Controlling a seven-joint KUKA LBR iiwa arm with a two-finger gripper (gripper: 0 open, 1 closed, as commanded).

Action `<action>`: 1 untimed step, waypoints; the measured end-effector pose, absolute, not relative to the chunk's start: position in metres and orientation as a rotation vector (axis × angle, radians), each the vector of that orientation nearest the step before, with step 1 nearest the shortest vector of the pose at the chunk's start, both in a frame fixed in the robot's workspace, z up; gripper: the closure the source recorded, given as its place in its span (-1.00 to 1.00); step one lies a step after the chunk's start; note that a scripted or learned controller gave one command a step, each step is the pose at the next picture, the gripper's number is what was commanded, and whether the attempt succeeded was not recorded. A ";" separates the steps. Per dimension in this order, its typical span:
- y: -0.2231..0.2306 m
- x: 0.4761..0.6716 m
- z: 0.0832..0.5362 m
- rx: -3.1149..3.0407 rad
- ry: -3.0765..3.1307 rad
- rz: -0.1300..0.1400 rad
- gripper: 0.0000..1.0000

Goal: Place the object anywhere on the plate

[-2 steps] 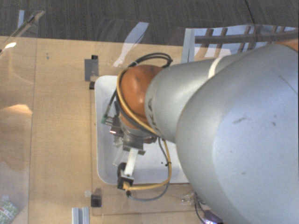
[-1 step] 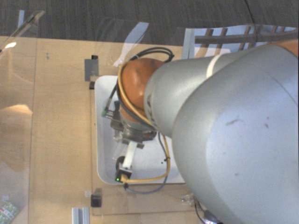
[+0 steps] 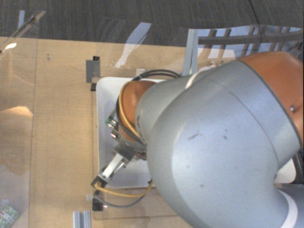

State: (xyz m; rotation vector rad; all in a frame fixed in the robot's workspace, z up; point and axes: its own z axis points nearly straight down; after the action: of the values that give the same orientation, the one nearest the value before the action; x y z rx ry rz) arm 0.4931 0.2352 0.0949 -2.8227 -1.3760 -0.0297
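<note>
My grey arm reaches in from the right and covers most of both bins. Its orange band hangs over the left white bin. Below the band, the gripper points down into that bin, near its front left part. The wrist hides whatever lies beneath it.
A strip of the left bin's white floor runs along its left wall. A wooden bench surrounds the bins. A small dark bracket is fixed by the bin's far left corner. A clear panel stands on the bench at the left.
</note>
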 end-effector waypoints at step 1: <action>0.201 0.494 0.096 -3.073 -0.596 -0.043 1.00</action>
State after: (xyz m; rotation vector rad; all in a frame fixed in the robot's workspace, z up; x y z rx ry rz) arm 0.4945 0.2012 0.0955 -3.0727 -0.5957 -0.0429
